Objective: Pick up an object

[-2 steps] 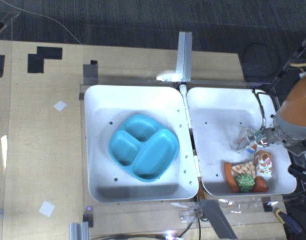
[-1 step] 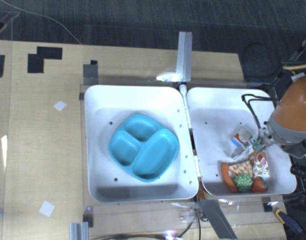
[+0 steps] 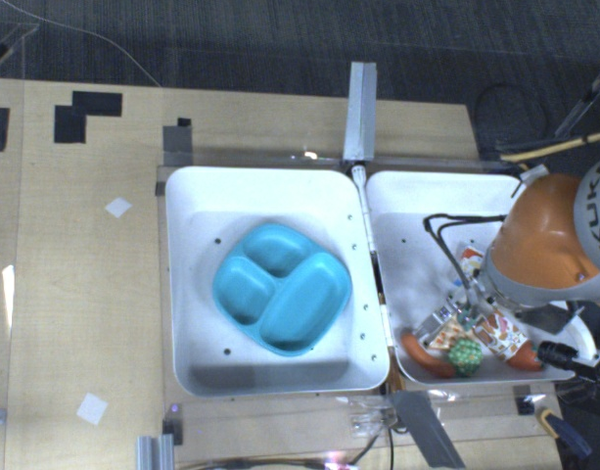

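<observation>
A: Where is the arm point(image 3: 554, 238) working just now?

B: It is reaching in from the right and hanging low over the right bin point(image 3: 402, 262), with the gripper point(image 3: 468, 313) pointing down into the clutter along that bin's near edge.

A: And what is lying there?

B: A small green ball point(image 3: 465, 354), an orange-red sausage-shaped piece point(image 3: 424, 353) touching it on the left, and a patterned flat packet point(image 3: 498, 333) just beside it on the right. A black wire loop point(image 3: 446, 225) is lying farther back. The left bin point(image 3: 187, 262) is holding a blue divided tray point(image 3: 282, 288), well apart from the gripper.

A: Is the gripper holding anything?

B: I cannot tell. The wrist is hiding most of it, and whether the jaws are spread or closed is not visible.

A: So which step is this?

B: I am judging it as the descent onto a target, probably the green ball or the packet. The next move is calling for a clean close on one item, since they are crowding each other, then a straight lift clear of the bin wall.
</observation>
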Available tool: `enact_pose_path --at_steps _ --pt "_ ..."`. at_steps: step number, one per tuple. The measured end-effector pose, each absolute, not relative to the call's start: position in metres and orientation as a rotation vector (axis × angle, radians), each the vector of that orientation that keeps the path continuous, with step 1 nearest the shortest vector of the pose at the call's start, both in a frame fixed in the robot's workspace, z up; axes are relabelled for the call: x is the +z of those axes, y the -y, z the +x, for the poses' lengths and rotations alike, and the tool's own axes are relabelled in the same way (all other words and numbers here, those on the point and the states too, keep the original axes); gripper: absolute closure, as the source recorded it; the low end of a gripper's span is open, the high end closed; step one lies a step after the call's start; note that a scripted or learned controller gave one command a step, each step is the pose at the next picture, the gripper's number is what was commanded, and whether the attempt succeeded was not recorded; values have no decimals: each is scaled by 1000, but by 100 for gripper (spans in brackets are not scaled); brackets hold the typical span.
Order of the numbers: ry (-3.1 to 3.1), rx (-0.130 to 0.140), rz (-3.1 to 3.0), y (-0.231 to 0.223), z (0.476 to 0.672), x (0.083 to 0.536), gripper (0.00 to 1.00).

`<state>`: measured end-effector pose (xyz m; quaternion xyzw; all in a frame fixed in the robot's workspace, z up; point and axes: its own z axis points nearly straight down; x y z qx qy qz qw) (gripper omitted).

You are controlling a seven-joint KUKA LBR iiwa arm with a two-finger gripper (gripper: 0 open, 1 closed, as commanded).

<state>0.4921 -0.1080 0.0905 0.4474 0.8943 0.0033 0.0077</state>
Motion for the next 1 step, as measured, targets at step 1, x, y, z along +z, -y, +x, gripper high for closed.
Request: enact_pose_path --at_steps 1 --pt "-3018 4 802 116 493 91 0"
